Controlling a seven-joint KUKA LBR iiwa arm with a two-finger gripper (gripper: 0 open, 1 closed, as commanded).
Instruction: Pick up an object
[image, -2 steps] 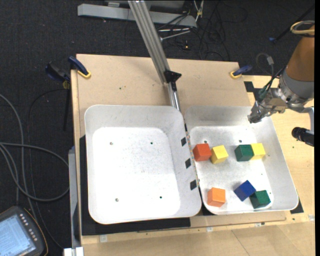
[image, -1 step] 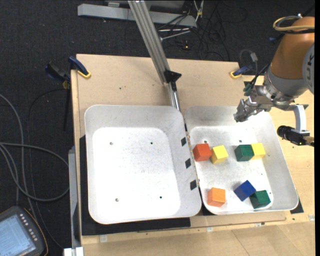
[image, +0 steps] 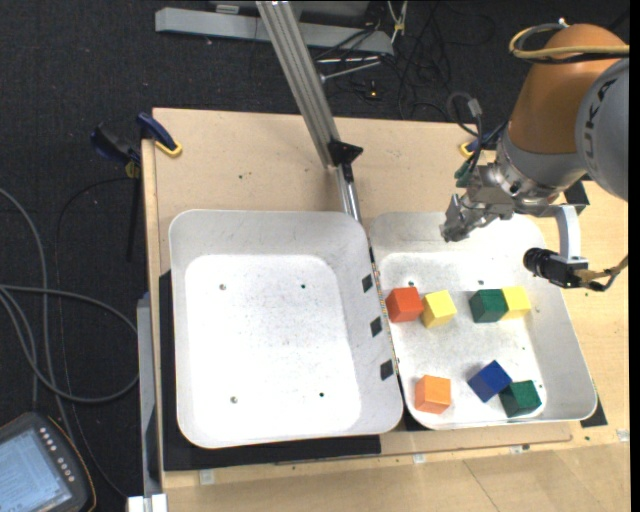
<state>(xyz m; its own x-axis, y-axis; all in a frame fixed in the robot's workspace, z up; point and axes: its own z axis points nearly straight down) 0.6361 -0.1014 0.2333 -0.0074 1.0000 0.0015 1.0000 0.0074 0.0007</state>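
I can't tell the state of the gripper (image: 458, 226) above the right white bin's (image: 560, 340) far rim, and descending there risks missing the touching orange cube (image: 404, 303) and yellow cube (image: 438, 309).

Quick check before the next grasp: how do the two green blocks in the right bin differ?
The upper green block is a brighter green and touches a yellow block on its right. The lower green block is darker, sits near the right bin's front edge and touches a blue block on its left. Both are small cubes lying apart from the gripper.
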